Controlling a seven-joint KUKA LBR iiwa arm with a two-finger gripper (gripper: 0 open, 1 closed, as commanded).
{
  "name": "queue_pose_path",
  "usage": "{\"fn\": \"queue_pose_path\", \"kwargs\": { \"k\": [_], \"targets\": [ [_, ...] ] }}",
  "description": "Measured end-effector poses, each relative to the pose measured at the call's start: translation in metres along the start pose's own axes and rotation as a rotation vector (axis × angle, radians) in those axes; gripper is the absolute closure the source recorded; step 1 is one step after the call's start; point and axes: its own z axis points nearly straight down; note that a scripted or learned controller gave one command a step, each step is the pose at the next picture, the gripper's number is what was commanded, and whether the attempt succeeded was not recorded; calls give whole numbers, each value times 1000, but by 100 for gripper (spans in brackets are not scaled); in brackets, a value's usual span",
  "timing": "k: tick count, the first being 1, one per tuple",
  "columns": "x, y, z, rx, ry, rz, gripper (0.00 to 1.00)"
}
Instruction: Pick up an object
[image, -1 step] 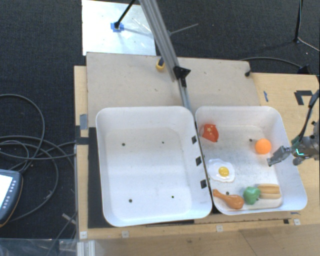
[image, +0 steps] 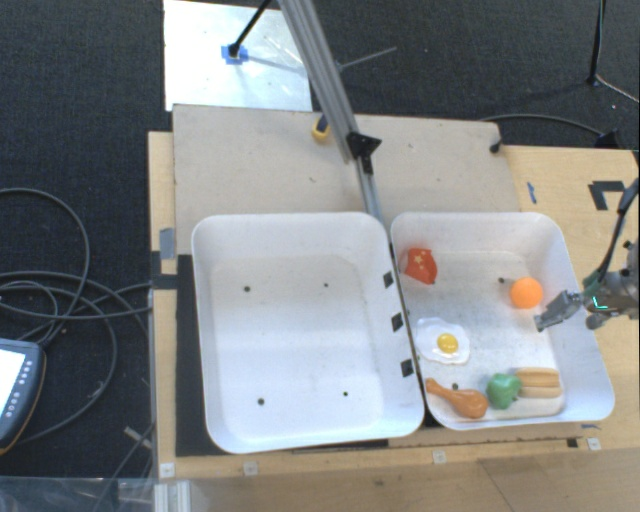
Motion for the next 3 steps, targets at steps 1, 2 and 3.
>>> {"fn": "queue_pose_path", "kwargs": {
  "k": [1,2,3],
  "targets": [
    [-3,-8,59,5,1,3,0],
    [-2,-2,102,3,1,3,0],
    [-2,-2,135,3,1,3,0]
  ]
}}
